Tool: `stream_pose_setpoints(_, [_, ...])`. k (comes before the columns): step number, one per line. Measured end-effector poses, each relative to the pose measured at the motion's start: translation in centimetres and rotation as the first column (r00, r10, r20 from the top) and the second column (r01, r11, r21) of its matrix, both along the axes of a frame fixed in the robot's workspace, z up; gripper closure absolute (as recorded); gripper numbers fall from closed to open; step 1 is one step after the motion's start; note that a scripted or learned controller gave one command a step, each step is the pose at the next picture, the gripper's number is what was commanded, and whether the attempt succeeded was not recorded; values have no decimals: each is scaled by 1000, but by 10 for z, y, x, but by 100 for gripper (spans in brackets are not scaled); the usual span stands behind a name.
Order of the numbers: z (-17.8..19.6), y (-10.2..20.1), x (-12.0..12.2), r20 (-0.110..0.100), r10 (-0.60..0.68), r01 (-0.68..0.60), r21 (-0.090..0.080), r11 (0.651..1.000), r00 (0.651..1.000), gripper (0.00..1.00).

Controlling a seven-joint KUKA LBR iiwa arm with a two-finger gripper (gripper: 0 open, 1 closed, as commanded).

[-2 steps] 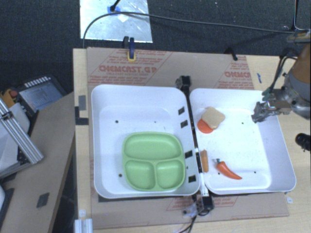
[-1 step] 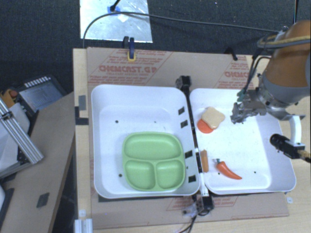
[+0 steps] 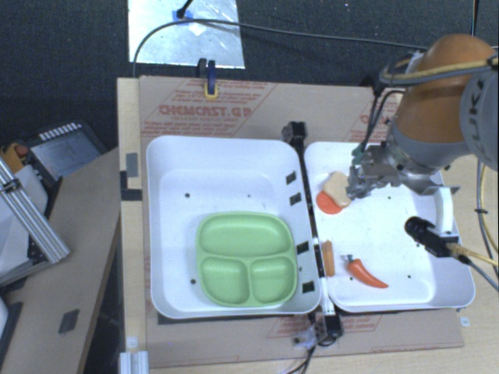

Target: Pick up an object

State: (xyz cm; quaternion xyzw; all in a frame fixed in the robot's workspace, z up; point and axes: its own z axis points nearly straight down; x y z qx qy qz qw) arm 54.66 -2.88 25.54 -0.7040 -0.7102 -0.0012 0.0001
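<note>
In the right-hand bin (image 3: 452,287), the gripper (image 3: 360,184) hovered just beside a beige-and-orange toy (image 3: 334,193) near the bin's left wall. Whether the claw was open or closed could not be told. Reaching seemed under way; closing on the toy and lifting likely remained.

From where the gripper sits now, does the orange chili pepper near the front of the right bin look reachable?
Probably yes. The chili pepper lies flat on bare bin floor, apart from the small brown piece at the divider. Nothing lies between it and the gripper, which is over the same right bin.
</note>
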Motion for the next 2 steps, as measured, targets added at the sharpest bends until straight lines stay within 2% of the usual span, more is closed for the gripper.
stream_pose_setpoints(2, [-8,121,16,0,1,-1,1,1000,1000,100])
